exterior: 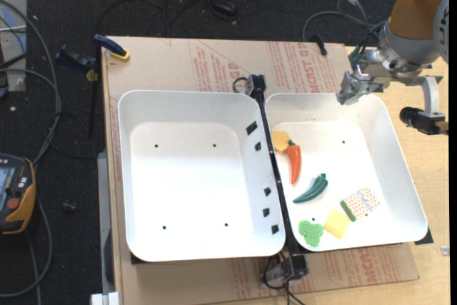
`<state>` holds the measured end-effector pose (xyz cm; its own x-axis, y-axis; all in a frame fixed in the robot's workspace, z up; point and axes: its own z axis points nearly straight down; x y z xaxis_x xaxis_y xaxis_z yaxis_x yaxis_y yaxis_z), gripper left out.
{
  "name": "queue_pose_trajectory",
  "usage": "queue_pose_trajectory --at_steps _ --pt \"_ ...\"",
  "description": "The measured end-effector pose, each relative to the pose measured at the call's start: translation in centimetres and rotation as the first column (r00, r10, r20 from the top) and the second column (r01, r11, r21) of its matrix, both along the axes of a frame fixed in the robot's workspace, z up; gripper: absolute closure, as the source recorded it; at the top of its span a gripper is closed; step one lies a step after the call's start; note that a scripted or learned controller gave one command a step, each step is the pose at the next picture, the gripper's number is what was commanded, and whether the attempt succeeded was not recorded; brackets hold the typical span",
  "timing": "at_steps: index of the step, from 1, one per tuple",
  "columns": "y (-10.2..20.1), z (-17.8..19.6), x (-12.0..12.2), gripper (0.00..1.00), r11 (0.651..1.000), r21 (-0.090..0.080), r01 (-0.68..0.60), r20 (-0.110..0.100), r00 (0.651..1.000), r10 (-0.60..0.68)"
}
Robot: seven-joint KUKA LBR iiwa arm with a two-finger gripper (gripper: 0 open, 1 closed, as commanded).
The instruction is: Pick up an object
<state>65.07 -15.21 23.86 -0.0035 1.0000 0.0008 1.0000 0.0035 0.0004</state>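
In the right bin point(400, 175) lie several small objects: an orange-red chili pepper point(293, 161) touching a yellow piece point(280, 140) at its top, a dark green pepper point(313, 188), a light green leafy piece point(310, 231), a yellow block point(337, 224), and a pale patterned sponge with a green edge point(360, 203). My gripper point(350, 94) hangs above the bin's back rim, up and to the right of the chili pepper, well apart from every object. Nothing shows between its fingers.
The left bin point(136, 175) stands beside the right one, a black divider strip with clips point(268, 161) between them. Both rest on a cardboard sheet point(200, 64). A yellow and blue clamp point(111, 46) sits at the sheet's back left corner. Cables lie on the dark floor.
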Motion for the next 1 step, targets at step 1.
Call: queue_pose_trajectory --at_steps 1 --pt "4.96 -1.09 -1.69 1.0 1.0 0.001 0.0 -0.001 1.0 0.0"
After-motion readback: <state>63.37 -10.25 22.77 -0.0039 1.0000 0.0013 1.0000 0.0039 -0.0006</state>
